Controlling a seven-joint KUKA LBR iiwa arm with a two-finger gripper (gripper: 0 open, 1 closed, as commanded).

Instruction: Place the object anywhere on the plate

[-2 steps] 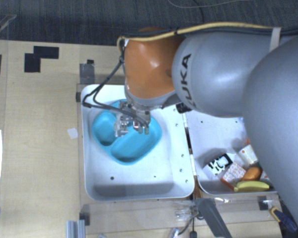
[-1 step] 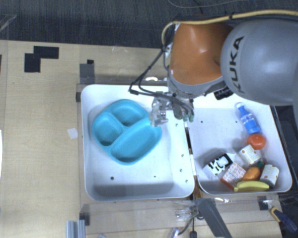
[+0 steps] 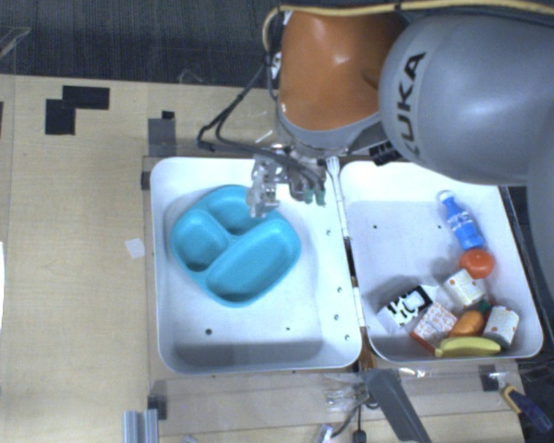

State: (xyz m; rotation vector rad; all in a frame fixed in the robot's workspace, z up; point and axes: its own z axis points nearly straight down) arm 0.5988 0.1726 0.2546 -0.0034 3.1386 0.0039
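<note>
A blue plate (image 3: 235,247) with three compartments lies in the left white bin (image 3: 175,340); nothing rests in its compartments. My gripper (image 3: 282,194) hangs over the plate's far right rim, close to the divider between the bins. Its two metal fingers (image 3: 259,197) stand apart, open, and I see nothing between them. The orange band and grey wrist above hide the bin's far edge.
The right bin (image 3: 397,238) holds a blue bottle (image 3: 457,220), a red ball (image 3: 478,263), a banana (image 3: 468,346), a carrot (image 3: 469,322), a black-and-white item (image 3: 406,305) and small boxes, all clustered at its near right corner.
</note>
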